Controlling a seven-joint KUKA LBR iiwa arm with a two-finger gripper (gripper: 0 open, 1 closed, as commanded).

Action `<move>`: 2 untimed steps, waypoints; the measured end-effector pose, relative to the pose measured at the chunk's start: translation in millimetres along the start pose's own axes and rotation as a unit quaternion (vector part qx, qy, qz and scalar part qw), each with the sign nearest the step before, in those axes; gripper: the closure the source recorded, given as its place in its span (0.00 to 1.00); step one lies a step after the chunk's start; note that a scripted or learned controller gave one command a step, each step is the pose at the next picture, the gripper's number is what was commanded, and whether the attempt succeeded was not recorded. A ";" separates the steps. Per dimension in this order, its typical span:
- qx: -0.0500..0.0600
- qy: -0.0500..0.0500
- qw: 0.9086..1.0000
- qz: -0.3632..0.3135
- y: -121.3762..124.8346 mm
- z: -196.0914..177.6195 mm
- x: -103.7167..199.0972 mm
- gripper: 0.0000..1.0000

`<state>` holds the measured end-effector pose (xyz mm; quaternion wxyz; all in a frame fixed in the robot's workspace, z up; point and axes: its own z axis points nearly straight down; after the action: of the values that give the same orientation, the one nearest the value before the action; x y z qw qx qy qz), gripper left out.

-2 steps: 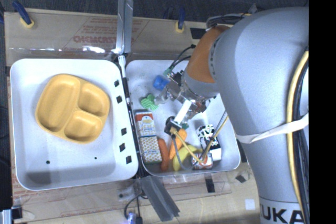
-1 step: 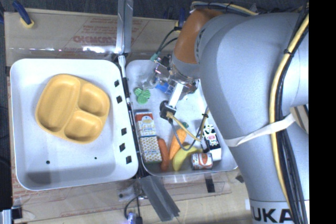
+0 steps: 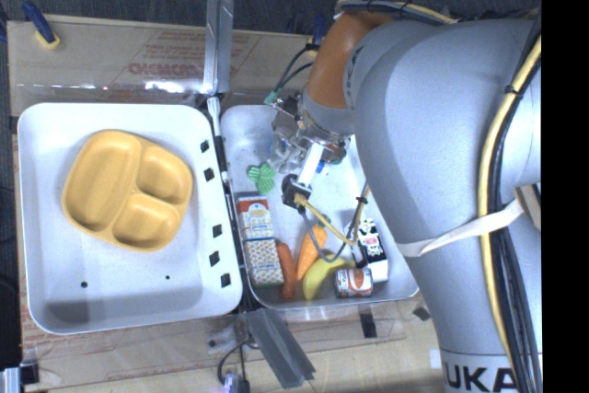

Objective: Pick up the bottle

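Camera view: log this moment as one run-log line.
arm: over right bin | gripper: low among items | bottle: not identified | left bin: yellow tray

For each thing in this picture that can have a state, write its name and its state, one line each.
Yellow sectioned tray: upright, compartments bare, in left bin.
Carton: lying flat, right bin.
Can: on its side.
Carrot: lying flat.
Gripper: lowered into right bin.

The arm [image 3: 442, 152] is smooth grey with an orange band [image 3: 333, 60] above the wrist, yellow-and-black cables [image 3: 515, 78] alongside, and white "UKA" lettering [image 3: 479, 376].
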<state>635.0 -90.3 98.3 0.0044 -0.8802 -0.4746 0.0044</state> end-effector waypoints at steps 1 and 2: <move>-0.003 0.001 0.988 0.154 -13.5 -96.1 56.7 1.00; -0.002 0.000 0.988 0.155 -13.5 -95.7 56.4 0.00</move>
<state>655.8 -36.0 194.0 0.0018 -0.9430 -0.3327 0.0036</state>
